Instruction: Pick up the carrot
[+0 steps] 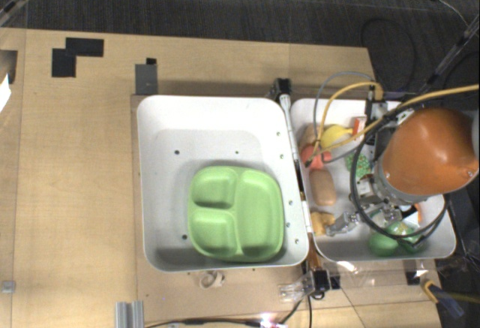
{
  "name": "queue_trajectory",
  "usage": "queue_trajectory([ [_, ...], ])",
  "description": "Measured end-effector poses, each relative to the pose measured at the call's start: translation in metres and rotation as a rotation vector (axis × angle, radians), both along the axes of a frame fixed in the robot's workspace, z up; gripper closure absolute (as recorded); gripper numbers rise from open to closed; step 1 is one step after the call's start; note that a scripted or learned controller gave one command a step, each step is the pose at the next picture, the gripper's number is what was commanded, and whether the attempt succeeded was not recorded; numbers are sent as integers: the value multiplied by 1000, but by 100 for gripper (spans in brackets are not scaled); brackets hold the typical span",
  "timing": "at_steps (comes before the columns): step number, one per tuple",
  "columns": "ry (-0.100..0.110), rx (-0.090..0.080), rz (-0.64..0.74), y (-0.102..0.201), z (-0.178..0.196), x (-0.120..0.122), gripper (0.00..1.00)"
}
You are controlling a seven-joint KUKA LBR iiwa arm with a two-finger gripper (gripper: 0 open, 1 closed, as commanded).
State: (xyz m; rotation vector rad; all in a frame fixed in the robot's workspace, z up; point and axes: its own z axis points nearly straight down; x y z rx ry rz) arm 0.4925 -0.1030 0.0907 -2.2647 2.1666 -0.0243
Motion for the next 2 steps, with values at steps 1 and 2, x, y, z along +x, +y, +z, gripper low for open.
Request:
queue_trajectory([
  [1,-2,-2,-185,8,1,49,0],
  [2,-1,3,-153,-85,105,54,0],
])
